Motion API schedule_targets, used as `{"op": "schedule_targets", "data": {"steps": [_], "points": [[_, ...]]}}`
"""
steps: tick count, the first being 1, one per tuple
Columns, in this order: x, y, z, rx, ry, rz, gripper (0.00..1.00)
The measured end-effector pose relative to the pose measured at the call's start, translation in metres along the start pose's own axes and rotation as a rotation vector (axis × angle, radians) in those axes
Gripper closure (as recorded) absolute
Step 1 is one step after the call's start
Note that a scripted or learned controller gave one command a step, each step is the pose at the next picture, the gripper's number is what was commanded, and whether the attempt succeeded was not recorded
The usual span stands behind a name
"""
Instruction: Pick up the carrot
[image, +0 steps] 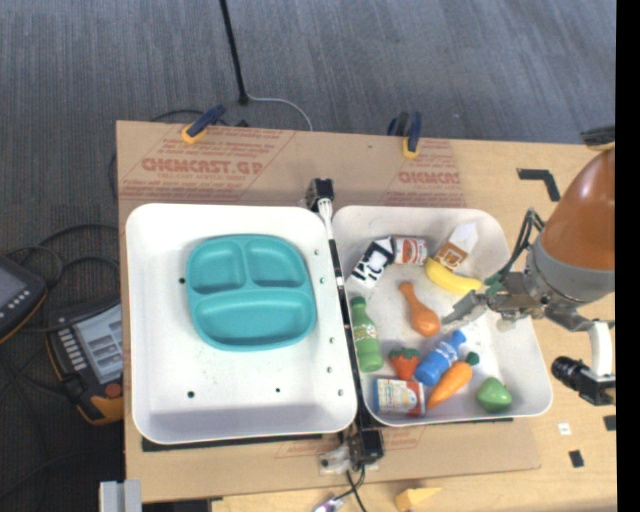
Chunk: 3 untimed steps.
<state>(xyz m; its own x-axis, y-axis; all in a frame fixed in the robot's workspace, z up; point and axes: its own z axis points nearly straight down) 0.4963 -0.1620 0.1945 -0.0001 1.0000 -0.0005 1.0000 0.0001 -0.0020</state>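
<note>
**Camera view: gripper over right bin, nothing held**

Gripper (478, 303) fingers look parted, empty, just beside the banana (452, 277). Carrot (450, 381) lies lower down near the bin's front, tucked vs. the blue bottle (440, 358), so prob. needs a reach toward the front wall.

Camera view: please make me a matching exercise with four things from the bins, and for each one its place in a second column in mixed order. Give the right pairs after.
Things
1. carrot
2. banana
3. teal divided plate
4. green bottle

Places
A. in the left bin
B. along the right bin's left wall
C. near the right bin's front edge, beside the blue bottle
D. in the right bin's far part, close to the gripper

Pairs: 1-C, 2-D, 3-A, 4-B
</note>
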Motion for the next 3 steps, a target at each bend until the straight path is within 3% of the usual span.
{"op": "schedule_targets", "data": {"steps": [1,2,3], "points": [[0.014,0.054,0.072,0.000,0.001,0.226,0.00],[0.055,0.054,0.106,-0.008,-0.004,0.222,0.00],[0.056,0.056,0.095,-0.012,-0.002,0.221,1.00]]}}
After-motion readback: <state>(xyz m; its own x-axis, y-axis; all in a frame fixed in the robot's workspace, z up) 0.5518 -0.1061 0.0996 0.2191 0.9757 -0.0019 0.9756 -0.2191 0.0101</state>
